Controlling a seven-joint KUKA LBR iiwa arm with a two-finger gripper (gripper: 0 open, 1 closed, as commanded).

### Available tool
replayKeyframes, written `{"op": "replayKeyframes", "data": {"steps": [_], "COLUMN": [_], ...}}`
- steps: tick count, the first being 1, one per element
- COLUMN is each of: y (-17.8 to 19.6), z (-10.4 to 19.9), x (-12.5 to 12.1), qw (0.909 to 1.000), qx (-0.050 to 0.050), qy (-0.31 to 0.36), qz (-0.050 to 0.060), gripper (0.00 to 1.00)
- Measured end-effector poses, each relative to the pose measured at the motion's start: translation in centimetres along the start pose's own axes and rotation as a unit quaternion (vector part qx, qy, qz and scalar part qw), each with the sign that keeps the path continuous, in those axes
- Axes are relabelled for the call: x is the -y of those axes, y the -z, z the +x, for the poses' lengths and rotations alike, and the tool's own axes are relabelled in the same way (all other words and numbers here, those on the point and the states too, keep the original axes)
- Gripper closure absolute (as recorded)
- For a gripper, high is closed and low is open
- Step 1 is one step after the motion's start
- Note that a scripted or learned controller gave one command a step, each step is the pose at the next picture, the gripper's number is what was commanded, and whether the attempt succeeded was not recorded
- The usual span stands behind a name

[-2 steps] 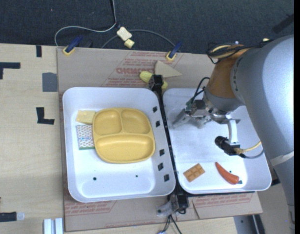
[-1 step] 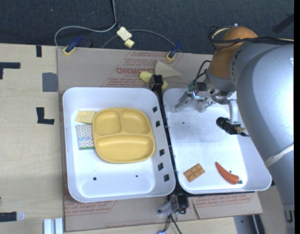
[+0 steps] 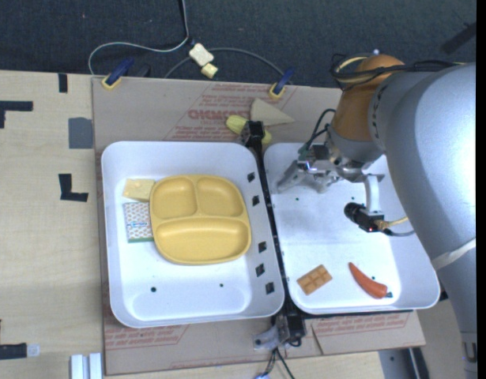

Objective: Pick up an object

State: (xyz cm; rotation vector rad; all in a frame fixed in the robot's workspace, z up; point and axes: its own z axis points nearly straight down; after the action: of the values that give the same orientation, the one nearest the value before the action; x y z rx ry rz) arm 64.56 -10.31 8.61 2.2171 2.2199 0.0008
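Nearest the camera, along the front wall of the right bin (image 3: 416,294), two small things lie side by side: a tan waffle-patterned cracker (image 3: 314,279) and, just to its right, an orange-red chilli pepper (image 3: 367,281), slanted with its tip toward the bin's front right corner. They sit near each other but apart, nothing touching them. Across the black divider from the right bin, the left bin (image 3: 116,235) carries a yellow compartment plate (image 3: 201,218) in its middle, with a pale yellow block (image 3: 137,189) and a small patterned packet (image 3: 137,220) tucked against the plate's left side. Further back in the right bin, well away from the cracker and pepper, the gripper (image 3: 310,172) hangs low over the bin's rear left part, the grey arm with its orange band sweeping in behind it. Nothing sits between its fingers; whether they stand wide or narrow, I cannot tell. Beyond the right bin's rear left corner, on the table's cardboard sheet (image 3: 219,113), rests a yellow clamp (image 3: 244,125).
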Motion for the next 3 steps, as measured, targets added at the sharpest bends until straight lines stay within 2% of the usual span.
{"op": "replayKeyframes", "data": {"steps": [1,2,3], "y": [-0.1,0.1,7.7], "z": [0.2,-4.5,-9.8], "x": [-2.3,2.8,0.6], "qw": [1.0000,1.0000,1.0000], "qx": [-0.001,0.000,0.001], "qy": [0.001,-0.002,-0.002], "qz": [0.001,-0.001,-0.003], "gripper": [0.00,0.00,0.00]}}
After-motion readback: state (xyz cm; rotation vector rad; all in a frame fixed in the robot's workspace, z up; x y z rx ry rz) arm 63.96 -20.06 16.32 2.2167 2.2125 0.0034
